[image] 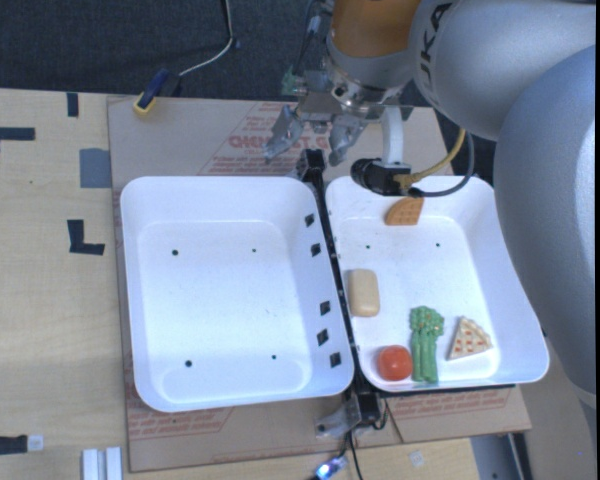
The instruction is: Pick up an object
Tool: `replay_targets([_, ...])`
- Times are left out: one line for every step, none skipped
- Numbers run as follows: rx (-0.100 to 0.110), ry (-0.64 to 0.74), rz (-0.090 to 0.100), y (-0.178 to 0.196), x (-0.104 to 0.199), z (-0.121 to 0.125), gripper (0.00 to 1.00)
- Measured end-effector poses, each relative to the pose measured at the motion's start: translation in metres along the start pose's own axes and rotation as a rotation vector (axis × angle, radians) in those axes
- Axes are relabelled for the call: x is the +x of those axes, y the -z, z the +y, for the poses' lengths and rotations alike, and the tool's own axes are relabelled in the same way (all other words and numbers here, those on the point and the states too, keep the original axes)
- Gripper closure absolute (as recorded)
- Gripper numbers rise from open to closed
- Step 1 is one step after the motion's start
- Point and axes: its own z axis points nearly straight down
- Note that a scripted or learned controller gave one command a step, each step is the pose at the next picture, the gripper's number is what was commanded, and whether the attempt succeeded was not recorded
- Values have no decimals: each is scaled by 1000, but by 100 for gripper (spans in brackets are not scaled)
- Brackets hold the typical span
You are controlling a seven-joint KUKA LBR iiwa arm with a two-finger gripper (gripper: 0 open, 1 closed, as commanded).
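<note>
The pincer (pixel 310 140) hangs at upper centre of the frame, its fingers spread wide with nothing between them, above the cardboard (pixel 250 138) behind the two bins. Below and to its right, in the right bin (pixel 500 268), lie a waffle piece (pixel 404 211) nearest it, then a beige block (pixel 363 293), a tomato (pixel 395 363), broccoli (pixel 426 343) and a pizza slice (pixel 469 339) toward lower right.

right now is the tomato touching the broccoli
Touching: the camera view shows the tomato pressed against the broccoli stalk, no white bin floor between them.
</note>
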Motion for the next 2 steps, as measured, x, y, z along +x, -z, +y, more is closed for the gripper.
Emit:
replay_targets([-16,1,2,22,0,2,100])
replay_targets([-14,10,5,-8,102,1,100])
